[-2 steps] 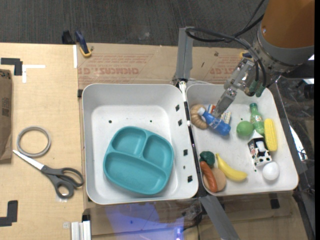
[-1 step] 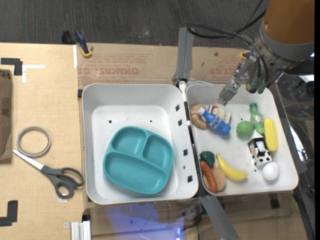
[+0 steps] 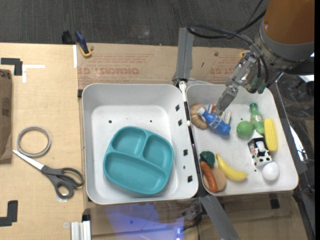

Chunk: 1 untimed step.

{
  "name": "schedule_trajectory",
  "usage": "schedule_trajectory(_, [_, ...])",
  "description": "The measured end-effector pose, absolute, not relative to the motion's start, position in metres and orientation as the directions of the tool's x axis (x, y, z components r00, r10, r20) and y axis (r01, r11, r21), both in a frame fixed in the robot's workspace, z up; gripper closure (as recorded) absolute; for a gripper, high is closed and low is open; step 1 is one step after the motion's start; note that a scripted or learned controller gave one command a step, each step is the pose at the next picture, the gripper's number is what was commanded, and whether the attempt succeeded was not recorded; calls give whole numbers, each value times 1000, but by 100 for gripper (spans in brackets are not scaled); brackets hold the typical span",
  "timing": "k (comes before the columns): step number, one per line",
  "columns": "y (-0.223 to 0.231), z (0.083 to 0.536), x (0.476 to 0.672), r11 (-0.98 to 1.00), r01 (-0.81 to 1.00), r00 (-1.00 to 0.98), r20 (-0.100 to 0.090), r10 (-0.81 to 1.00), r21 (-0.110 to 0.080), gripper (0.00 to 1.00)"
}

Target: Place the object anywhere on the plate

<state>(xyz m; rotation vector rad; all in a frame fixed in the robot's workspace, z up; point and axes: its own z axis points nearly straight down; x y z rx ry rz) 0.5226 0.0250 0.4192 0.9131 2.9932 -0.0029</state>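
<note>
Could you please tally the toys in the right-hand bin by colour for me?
Yellow: 2, banana and corn
Green: 2, ball and bottle
Blue: 1, bottle
White: 1, egg
Black-and-white: 1, cow
Orange: 1, carrot
Tan: 1, bun
Total: 9

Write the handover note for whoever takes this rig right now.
Gripper: down in the right bin, at the blue toy bottle; grasp not confirmed.
Plate: teal, three-compartment, in the left bin, nothing on it.
Also in the right bin: banana, corn, green ball, white egg.
Done: nothing placed.
Left: secure an object, carry it across the divider, set it on the plate.
</note>
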Motion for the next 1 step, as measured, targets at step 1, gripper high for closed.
schedule_trajectory(1, [25,428,524,831,557,-831,-14,557,2,100])
